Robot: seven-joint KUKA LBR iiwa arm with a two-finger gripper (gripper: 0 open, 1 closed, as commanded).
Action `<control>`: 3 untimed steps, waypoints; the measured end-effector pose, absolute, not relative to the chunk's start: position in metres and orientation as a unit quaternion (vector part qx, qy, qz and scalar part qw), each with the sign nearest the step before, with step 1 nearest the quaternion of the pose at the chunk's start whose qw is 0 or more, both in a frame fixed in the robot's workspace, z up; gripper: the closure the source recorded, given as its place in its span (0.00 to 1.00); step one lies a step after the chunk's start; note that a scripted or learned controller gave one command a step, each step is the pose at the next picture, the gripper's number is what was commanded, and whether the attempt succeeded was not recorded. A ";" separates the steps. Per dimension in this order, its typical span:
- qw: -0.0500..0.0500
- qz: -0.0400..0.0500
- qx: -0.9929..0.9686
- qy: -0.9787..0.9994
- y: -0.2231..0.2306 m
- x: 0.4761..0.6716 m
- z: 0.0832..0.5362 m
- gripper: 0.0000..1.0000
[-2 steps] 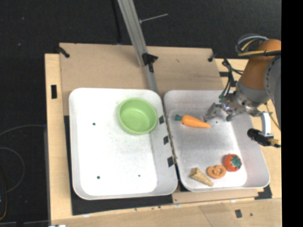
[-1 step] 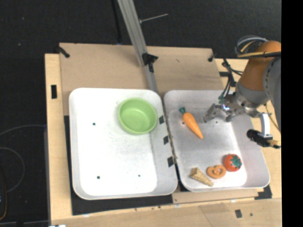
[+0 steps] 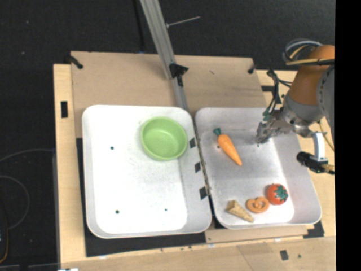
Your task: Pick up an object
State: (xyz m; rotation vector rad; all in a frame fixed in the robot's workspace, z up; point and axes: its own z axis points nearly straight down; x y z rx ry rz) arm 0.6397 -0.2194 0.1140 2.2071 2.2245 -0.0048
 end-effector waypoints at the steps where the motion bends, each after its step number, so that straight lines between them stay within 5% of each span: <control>1: 0.003 0.002 0.707 0.708 -0.222 0.632 0.172 1.00; 3: 0.003 0.002 0.706 0.709 -0.215 0.622 0.272 1.00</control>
